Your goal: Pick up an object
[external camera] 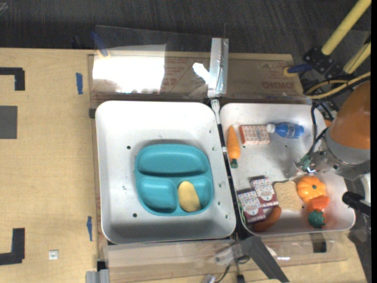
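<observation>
Arm [349,135] comes in from the right w/ the gripper [307,164] low over the right bin [277,115]; whether its jaws are apart or together I can't tell, and I see nothing clamped in them. The left bin [112,158], well off on the far side from the jaws, holds a teal tray [168,164] w/ a yellow lump [188,196] in one compartment. Closest to the jaws: an orange pumpkin-like toy [311,188] just beside them toward the near rim, then the bread slice [286,196]. The small cartons [257,197] sit beyond the bread, the pink carton [254,134] and blue bottle [288,130] lie away toward the far rim, and the carrot [234,144] is furthest, by the divider. My read: approach step, pick not yet made. Next move IMO needs the jaws centred over one item, prob. the pumpkin toy, then a straight descent w/o nudging the bread.
</observation>
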`<state>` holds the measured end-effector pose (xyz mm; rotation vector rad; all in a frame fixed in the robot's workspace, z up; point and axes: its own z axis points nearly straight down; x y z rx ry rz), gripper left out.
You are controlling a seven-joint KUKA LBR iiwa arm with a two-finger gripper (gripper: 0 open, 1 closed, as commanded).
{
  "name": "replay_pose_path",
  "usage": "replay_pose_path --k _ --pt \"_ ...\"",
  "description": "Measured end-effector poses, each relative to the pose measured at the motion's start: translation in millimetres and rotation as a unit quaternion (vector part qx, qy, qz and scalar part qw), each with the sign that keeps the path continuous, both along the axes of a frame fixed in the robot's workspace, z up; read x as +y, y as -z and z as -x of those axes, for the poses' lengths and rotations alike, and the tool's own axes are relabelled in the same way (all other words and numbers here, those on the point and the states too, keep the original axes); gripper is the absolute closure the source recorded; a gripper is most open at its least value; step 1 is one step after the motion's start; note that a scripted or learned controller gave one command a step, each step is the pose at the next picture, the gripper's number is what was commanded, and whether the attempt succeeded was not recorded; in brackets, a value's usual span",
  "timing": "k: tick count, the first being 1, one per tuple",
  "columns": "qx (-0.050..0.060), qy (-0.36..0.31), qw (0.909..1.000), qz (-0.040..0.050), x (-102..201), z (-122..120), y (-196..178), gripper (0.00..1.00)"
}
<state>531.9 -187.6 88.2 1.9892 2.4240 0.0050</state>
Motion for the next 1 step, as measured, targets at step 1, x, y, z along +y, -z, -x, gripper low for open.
replay_pose_path --k 1 --pt "0.000 0.000 1.0000 0.0002 -0.3 0.0 0.8 0.00"
